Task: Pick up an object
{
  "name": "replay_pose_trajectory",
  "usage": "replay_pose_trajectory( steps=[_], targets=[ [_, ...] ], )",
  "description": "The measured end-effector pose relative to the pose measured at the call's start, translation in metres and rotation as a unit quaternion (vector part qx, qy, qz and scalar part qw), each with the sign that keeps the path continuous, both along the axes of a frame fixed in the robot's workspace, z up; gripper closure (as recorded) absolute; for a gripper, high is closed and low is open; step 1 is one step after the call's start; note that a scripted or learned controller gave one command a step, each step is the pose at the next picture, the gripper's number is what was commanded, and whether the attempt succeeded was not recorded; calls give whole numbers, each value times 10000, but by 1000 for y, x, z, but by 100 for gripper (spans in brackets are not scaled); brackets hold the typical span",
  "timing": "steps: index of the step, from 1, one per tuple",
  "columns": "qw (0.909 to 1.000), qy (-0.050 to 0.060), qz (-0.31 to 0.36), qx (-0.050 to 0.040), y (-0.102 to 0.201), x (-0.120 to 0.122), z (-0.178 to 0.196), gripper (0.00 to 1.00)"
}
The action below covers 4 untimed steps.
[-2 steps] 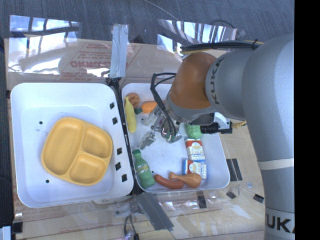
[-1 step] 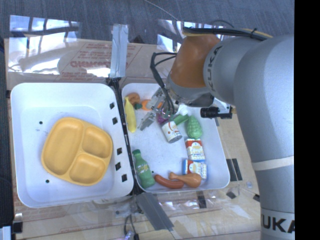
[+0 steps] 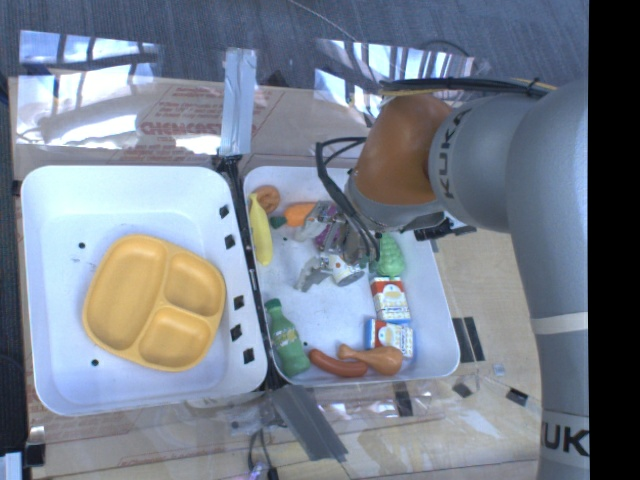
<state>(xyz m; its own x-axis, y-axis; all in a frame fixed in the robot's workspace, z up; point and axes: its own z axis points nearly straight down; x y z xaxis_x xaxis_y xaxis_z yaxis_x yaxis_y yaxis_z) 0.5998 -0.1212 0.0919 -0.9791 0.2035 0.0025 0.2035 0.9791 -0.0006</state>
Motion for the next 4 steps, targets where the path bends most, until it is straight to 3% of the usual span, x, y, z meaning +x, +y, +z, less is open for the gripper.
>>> replay_pose_trajectory(
  steps=[1,2,3,4],
  targets=[
    [9950,5,-996,4,20,-27,0,0],
    [9953,-2,-967,3,21,-26,10,100],
    [9970,-37,777,-10,-17,-20,82,100],
    [10000,-12,-23,3,33,-58,101,100]
  ],
)
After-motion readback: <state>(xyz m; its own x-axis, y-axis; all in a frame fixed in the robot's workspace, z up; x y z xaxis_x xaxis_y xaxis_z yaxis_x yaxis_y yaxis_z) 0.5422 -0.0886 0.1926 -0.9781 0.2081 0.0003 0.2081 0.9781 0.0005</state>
